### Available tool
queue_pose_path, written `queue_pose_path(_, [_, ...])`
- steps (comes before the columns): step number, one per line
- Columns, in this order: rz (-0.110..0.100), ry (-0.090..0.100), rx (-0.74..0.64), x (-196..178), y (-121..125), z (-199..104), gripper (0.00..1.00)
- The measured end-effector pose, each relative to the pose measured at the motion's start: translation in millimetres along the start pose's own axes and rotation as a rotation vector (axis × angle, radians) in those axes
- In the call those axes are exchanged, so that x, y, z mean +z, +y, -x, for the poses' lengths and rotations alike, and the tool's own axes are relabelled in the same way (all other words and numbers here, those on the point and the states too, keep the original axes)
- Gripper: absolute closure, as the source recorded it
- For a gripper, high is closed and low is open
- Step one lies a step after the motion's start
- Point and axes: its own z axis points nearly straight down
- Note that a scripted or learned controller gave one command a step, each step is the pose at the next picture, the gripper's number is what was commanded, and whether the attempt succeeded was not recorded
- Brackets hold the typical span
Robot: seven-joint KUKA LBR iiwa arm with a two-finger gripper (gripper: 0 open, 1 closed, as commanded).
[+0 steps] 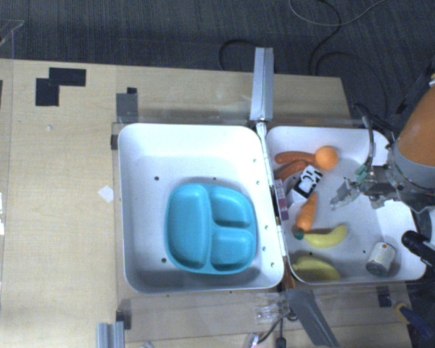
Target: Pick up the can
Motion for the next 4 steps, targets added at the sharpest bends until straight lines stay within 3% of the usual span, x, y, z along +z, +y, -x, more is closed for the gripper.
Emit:
queue_pose_path(1, [0.003, 0.000, -0.069, -25.7, 14.1, 15.8, 0.00])
queue_pose_path(2, [0.011, -0.004, -0.058, 108.6, 14.6, 51.6, 0.00])
queue_pose_path(3, [0.008, 0.002, 0.079, 110.0, 74.6, 76.1, 0.00])
queue_pose_path(4, [0.009, -0.002, 0.189, 109.1, 27.8, 67.7, 0.00])
